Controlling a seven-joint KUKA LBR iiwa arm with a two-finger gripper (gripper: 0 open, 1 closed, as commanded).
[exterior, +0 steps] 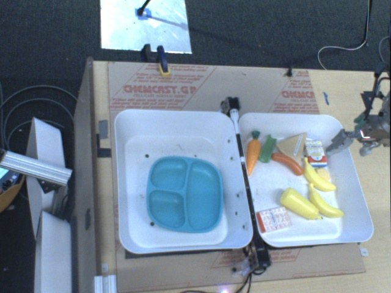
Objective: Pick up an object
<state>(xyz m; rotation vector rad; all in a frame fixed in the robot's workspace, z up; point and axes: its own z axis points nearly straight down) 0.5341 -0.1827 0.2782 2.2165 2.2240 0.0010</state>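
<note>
The objects lie in the right bin (360, 218), all to the left of the end effector (339, 140), which hangs over the bin's right rim; its opening I cannot tell. Largest are yellow pepper (299, 203) and bananas (321, 188), then carrot (252, 154), small carton (315, 152).

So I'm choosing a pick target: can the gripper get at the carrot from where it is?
Probably yes: the carrot lies uncovered by the right bin's left wall, gripper at the opposite rim.
</note>
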